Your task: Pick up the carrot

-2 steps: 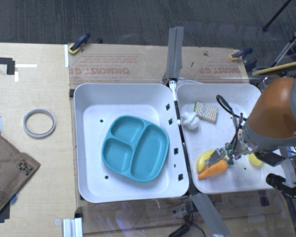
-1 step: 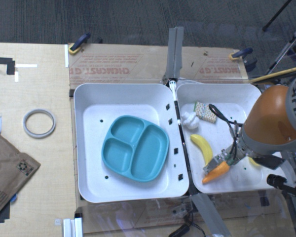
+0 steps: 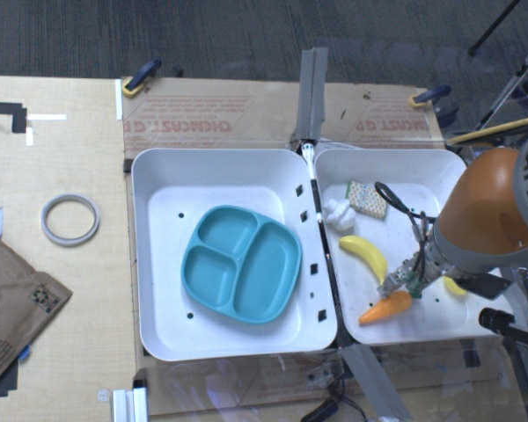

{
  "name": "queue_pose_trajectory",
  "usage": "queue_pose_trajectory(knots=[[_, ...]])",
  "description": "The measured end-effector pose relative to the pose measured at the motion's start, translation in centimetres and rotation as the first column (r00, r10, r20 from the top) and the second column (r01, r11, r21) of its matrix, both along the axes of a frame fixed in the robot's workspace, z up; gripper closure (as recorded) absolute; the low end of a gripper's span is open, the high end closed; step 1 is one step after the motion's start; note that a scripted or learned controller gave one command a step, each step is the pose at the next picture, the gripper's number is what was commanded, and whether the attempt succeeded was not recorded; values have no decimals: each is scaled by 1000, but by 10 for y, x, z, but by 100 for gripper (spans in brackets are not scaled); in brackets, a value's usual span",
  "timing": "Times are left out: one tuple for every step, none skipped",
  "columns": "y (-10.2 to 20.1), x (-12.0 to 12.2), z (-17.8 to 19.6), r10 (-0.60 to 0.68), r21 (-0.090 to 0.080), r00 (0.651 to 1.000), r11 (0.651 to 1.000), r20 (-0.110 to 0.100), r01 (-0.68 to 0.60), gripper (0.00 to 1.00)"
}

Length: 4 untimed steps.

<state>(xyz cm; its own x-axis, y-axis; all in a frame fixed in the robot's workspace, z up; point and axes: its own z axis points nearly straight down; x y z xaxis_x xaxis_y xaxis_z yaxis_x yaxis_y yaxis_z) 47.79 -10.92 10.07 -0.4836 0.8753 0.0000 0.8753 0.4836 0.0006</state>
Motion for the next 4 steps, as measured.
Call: queue_pose_trajectory(knots=[[29,0,91,-2,-1,1000,1000,0,2,100],[29,0,91,-2,-1,1000,1000,0,2,0],[-19,0,-9,35,-1,999,999,-1,-35,0],[-73,7,-9,-488,30,872,872,-23,489,0]])
